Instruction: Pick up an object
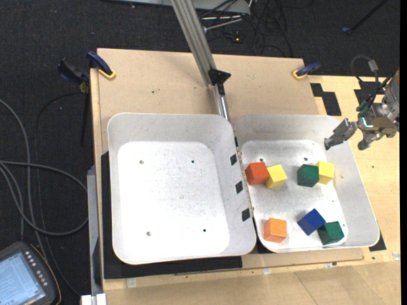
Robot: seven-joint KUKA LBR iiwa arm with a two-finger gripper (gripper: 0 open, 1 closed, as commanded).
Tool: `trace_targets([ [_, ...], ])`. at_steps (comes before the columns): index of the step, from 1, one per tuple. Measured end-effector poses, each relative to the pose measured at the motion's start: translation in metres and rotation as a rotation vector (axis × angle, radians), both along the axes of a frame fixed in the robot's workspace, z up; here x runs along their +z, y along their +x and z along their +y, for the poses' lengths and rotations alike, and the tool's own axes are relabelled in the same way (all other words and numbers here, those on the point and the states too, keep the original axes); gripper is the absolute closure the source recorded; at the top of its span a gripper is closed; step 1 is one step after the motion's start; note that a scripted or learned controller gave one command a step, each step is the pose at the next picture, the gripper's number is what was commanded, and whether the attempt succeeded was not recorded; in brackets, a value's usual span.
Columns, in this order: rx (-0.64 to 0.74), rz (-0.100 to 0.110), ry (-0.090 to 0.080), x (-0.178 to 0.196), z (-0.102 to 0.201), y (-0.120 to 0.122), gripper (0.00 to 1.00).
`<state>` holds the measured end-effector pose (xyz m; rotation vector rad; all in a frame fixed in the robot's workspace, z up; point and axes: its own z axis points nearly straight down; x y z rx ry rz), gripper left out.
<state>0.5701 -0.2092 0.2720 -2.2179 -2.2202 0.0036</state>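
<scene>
Gripper [351, 138]: fingers apart, nothing between them, at 2 o'clock over right bin [360, 189]. Seven blocks unlifted; nearest, yellow block [326, 171]. Pick pending.

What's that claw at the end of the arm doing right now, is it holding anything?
Gripper: open, holding nothing, at the upper right rim of the right bin, apart from the blocks.
</scene>
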Motion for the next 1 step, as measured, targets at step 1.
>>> trace_targets([
  [1, 0.002, -0.004, -0.001, 0.0023, 0.0002, 0.0008, 0.0],
])
